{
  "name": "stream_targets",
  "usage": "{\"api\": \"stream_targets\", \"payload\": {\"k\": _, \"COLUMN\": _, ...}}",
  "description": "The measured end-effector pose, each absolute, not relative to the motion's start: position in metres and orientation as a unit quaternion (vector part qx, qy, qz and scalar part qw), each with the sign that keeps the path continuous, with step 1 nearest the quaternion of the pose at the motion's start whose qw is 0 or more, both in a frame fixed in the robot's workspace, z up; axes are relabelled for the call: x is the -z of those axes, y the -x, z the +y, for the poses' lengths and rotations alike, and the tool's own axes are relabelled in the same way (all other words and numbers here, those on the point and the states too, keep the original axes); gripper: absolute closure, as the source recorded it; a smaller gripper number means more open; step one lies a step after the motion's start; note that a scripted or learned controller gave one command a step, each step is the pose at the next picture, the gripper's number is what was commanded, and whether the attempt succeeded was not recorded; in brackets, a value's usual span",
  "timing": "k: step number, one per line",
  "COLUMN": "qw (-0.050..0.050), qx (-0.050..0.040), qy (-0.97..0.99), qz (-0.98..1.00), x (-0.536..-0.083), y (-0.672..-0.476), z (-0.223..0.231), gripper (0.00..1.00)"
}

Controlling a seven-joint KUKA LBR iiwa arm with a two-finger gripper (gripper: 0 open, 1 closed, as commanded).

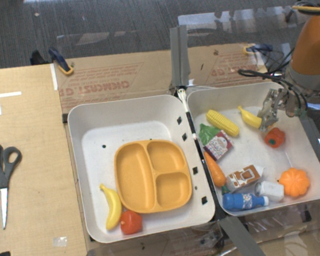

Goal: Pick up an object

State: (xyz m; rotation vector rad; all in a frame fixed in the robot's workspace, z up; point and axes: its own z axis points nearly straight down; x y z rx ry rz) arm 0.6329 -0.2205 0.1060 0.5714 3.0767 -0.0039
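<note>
A: Where the right bin (315,151) meets its far-right corner, what sits below the gripper (268,117)?

B: A small red pepper (275,137), just beneath the fingers. Finger state: cannot tell; nothing visibly clamped.

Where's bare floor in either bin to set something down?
Left bin: bare along the far wall above the yellow divided plate. Right bin: a patch mid-floor between corn, red pepper, pumpkin and carton. Crowded along the right bin's left side and near edge.
</note>
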Motion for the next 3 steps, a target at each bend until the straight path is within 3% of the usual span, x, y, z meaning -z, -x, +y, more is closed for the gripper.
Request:
{"api": "stream_targets", "payload": {"k": 1, "qw": 0.002, "qx": -0.0001, "qy": -0.243, "qz": 0.970, "x": -0.220, "y": -0.600, "z": -0.126, "gripper": 1.00}}
{"api": "stream_targets", "payload": {"k": 2, "qw": 0.001, "qx": 0.0000, "qy": -0.310, "qz": 0.951, "x": -0.092, "y": -0.622, "z": -0.094, "gripper": 1.00}}
{"api": "stream_targets", "payload": {"k": 3, "qw": 0.002, "qx": 0.0003, "qy": -0.341, "qz": 0.940, "x": -0.193, "y": -0.645, "z": -0.044, "gripper": 1.00}}
